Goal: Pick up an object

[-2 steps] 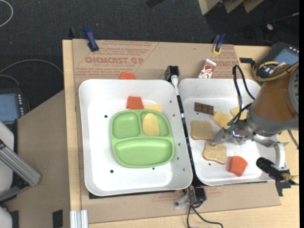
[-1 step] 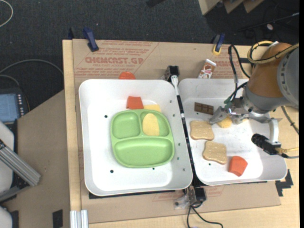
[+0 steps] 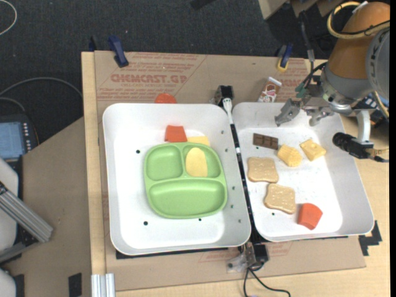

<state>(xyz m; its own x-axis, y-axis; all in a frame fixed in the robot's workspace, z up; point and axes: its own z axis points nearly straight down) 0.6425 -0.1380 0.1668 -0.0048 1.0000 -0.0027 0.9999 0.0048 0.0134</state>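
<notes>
On the counter (image 3: 93, 166), the left bin (image 3: 124, 228) holds a green divided plate (image 3: 184, 181) at its centre. A pale yellow piece (image 3: 197, 162) lies in the plate's compartment at 1 o'clock. An orange-red block (image 3: 176, 133) sits just off the plate's rim at 12 o'clock.

The right bin (image 3: 346, 184) holds loose food pieces. A brown chocolate bar (image 3: 266, 142) lies toward 10 o'clock, with a slice of toast (image 3: 262, 169) below it and a second slice of toast (image 3: 280, 198) toward 6 o'clock. A yellow cheese wedge (image 3: 289, 155) and a second cheese chunk (image 3: 312, 149) sit near the centre. An orange-red wedge (image 3: 309, 215) rests at 5 o'clock.

The claw (image 3: 302, 112) hovers over the bin's far edge at 12 o'clock, its fingers spread apart with nothing between them.
</notes>
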